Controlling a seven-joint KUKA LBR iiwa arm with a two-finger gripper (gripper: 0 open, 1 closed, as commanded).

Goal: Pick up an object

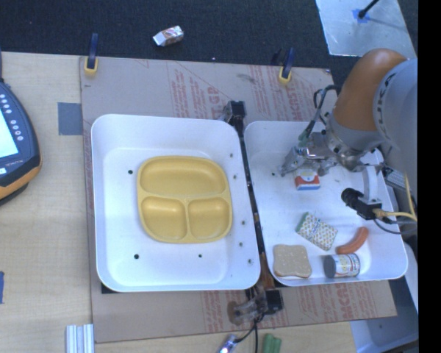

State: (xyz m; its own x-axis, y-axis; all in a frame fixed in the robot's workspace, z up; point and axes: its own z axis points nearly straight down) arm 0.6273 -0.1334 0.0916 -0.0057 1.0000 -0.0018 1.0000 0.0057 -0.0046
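The gripper (pixel 306 162) sits in the upper middle of the right bin (pixel 397 267), directly over a small red, white and blue carton (pixel 307 182) that lies just below its tips. From where I stand I can't tell how the tool is set, or whether it has anything of the carton at all; the carton looks to be resting on the bin floor.

If the carton is the target, I'd judge it light and fairly stiff, a little box with flat sides that should take a pinch across its narrow width without crushing, though a smooth printed skin could slip.

Lower in the same bin lie other candidates: a slice of toast (pixel 292 260), flat and low, hard to get under; a patterned pouch (pixel 317 231), probably soft; a sausage (pixel 353 240), round and likely to roll; and a small can (pixel 343 265) on its side near the bottom edge, rigid but curved.

The left bin (pixel 106 197) holds a yellow divided plate (pixel 184 198).
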